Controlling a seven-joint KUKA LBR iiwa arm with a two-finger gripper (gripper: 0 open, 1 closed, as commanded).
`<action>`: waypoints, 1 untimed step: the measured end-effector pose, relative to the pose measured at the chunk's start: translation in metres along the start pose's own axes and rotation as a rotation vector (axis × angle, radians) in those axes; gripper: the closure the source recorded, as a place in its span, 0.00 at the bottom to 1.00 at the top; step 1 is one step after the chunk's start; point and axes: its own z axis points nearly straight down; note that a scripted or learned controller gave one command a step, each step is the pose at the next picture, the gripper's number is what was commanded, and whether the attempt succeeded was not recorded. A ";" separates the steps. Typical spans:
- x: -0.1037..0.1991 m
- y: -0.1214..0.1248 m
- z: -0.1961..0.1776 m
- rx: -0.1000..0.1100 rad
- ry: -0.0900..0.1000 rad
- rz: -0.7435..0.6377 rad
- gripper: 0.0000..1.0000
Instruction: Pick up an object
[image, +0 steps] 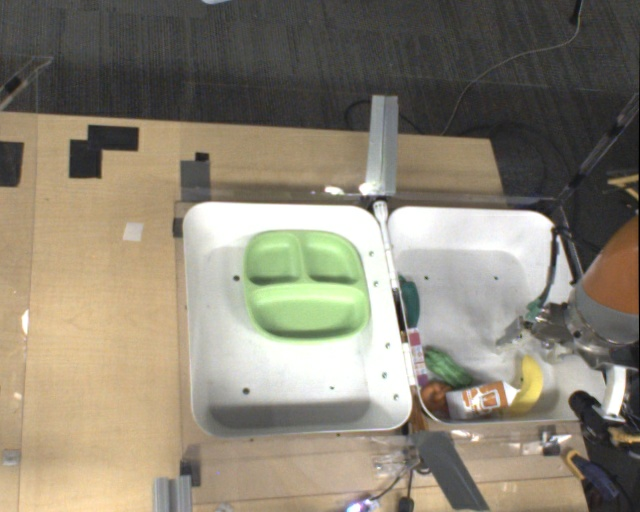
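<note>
My gripper (528, 330) reaches in from the right over the right bin (470, 250) and hangs just above and behind a yellow banana (531, 384). Next to the banana, near the bin's front wall, lies a white and orange carton (482, 399). A dark green vegetable (447, 366) rests left of the carton, with a reddish-brown round item (433, 396) at the front left corner. A teal object (409, 300) leans against the bin's left wall. I see nothing between the gripper's tips.
The left bin (215, 380) holds a light green divided plate (305, 283). A metal post (382, 145) stands behind the divider between the bins. The arm's orange band (612, 272) sits at the right edge, with cables nearby.
</note>
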 end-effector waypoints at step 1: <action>0.002 0.000 0.000 0.000 0.000 0.056 0.00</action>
